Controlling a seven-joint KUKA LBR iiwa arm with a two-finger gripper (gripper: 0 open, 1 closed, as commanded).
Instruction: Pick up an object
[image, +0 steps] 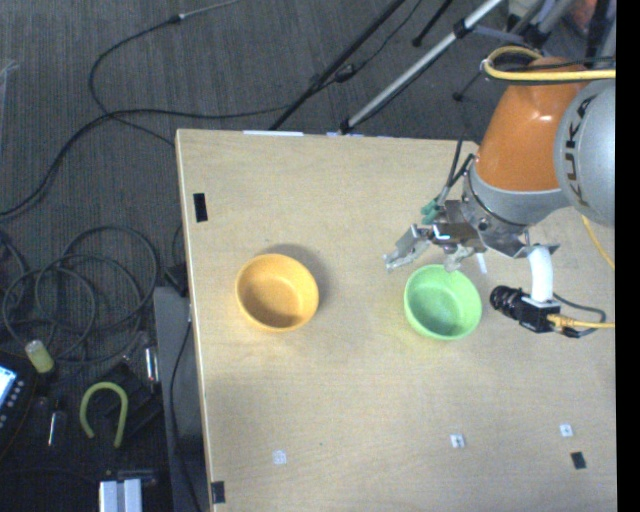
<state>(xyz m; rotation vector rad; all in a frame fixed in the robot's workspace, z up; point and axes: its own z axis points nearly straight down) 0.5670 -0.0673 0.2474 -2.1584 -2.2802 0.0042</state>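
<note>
A green bowl stands upright on the pale wooden tabletop, right of centre. A yellow bowl stands to its left, a hand's width away. My gripper hangs just over the far rim of the green bowl, reaching in from the right under the orange-banded wrist. Its two fingers are spread apart; one fingertip points left of the bowl and the other sits above the rim. Nothing is between them.
The table's left edge drops to a dark carpet with coiled cables and a green U-shaped piece. Small black tags mark the tabletop. A light stand's legs lie beyond the far edge.
</note>
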